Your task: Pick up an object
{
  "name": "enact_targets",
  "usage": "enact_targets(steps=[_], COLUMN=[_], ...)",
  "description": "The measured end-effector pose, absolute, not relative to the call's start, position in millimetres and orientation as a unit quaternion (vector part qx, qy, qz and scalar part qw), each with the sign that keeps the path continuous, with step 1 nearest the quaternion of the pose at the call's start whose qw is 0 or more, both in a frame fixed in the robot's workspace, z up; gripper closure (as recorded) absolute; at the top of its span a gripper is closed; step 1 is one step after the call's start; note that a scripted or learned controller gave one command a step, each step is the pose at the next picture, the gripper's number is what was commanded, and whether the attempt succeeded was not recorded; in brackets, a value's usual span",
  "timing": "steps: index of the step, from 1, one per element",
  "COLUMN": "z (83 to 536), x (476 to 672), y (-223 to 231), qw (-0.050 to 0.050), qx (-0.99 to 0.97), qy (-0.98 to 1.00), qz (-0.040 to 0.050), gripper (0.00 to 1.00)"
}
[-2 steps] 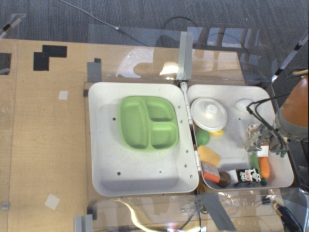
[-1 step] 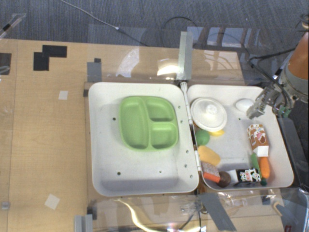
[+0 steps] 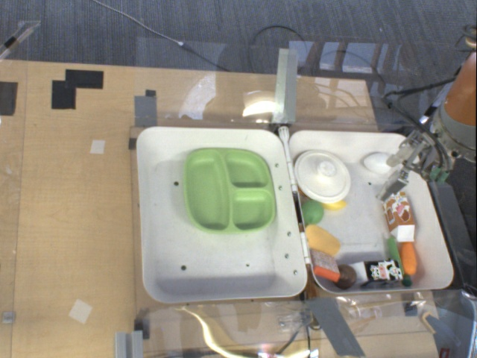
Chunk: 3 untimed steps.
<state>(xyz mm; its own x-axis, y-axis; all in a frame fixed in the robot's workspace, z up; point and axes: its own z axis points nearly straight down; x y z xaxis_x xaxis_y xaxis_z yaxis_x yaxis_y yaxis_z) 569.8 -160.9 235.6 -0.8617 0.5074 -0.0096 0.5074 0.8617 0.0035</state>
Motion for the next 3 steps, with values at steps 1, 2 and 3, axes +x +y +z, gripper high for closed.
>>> enact_targets(steps=[1,2,3], z=[98,90,91], x=[548.0,549.3,493.7], y=[-192,-196,-192], qw=[0.004,0.004,0.008], qx=[0.385,0.413,0.429], qy=[0.923,0.911,0.903], qz=[0.0011,0.0063,0.0039], gripper=[0.0,0.0,0.0])
